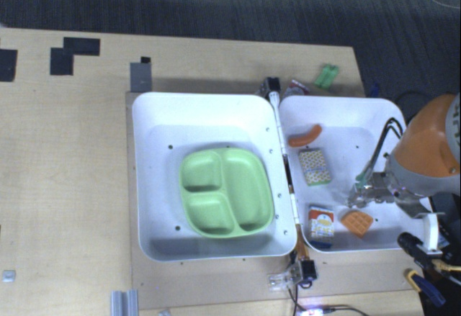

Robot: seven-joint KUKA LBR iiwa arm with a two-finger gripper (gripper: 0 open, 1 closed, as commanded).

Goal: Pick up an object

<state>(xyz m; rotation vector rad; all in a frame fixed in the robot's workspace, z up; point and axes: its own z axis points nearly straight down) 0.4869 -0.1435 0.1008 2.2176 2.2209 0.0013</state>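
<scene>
The right bin holds an orange-red sausage near its back left. A small patterned block lies just in front of it. At the front of that bin lie a small red-and-white carton and an orange waffle-like piece. My gripper hangs low in the right bin, just above and behind the orange piece and to the right of the patterned block. Nothing can be seen held in it.
The left bin holds a green divided plate. A green object lies on the bench behind the right bin. The arm's orange band covers the right bin's right side.
</scene>
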